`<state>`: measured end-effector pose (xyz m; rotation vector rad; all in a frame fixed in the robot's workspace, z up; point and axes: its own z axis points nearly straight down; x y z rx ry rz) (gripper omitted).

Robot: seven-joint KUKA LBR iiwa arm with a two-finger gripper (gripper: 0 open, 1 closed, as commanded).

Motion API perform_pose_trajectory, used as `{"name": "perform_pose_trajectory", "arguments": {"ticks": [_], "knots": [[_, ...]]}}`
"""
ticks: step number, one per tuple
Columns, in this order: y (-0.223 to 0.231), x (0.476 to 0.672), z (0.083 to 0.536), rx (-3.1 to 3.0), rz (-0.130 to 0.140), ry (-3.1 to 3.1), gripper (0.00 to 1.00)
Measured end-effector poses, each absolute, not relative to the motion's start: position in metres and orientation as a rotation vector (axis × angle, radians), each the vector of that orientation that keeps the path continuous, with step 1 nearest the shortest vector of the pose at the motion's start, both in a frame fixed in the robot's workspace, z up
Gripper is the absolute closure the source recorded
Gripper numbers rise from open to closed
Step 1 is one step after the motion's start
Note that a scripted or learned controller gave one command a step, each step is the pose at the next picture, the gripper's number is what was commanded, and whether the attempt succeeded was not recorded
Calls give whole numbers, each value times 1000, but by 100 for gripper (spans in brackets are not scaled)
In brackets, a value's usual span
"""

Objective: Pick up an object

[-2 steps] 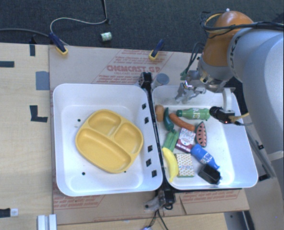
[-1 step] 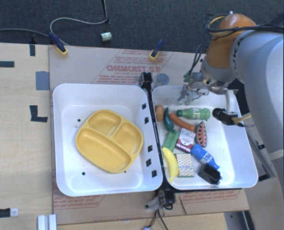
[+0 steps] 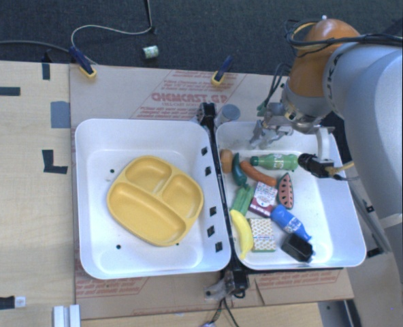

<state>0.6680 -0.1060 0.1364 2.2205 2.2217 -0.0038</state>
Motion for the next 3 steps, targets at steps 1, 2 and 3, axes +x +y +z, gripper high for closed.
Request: {"name": "perform_pose_trajectory", "arguments": {"ticks": [1, 2, 3], "knots": [[-99, 668, 154, 2220, 0, 2223, 100], [-111, 668, 124, 2221, -4, 2223, 100], [-102, 668, 148, 2220, 0, 2223, 100]]}}
